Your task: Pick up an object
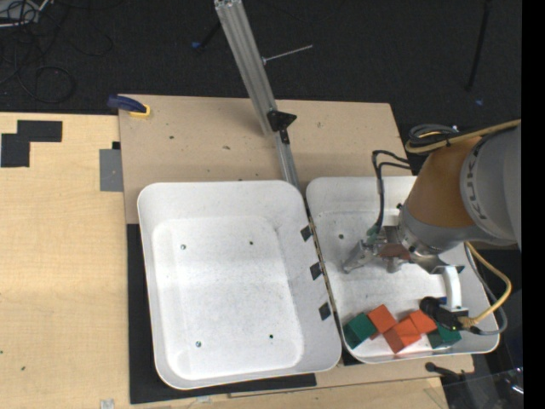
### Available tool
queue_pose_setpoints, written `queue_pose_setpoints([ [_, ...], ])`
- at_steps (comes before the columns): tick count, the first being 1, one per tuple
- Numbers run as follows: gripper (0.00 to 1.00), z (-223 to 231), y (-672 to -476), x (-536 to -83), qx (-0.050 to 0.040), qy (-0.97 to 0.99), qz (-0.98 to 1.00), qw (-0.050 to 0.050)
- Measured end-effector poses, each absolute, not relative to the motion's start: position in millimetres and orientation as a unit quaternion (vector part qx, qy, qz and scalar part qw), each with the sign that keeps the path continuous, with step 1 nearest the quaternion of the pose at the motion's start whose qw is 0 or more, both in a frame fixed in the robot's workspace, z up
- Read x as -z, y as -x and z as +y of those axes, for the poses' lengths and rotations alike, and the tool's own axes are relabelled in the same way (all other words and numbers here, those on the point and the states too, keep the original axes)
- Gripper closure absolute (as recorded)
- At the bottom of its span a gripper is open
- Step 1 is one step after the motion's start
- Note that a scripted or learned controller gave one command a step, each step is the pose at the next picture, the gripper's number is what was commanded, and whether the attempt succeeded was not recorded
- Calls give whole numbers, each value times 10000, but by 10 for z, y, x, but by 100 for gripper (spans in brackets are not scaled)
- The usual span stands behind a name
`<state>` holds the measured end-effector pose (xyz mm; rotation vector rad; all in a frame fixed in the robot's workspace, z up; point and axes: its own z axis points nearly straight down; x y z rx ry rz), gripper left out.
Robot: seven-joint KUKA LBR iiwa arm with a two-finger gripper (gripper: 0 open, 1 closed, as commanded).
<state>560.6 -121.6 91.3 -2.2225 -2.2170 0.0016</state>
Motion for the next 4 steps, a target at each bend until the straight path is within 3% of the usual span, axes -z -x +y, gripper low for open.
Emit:
queue_pose_setpoints([
  [1,100,-1229,-5604,-1022,3,7109,-7033,19],
  [4,100,-1193,-5741,-2459,10,7069,-7073,-14],
])
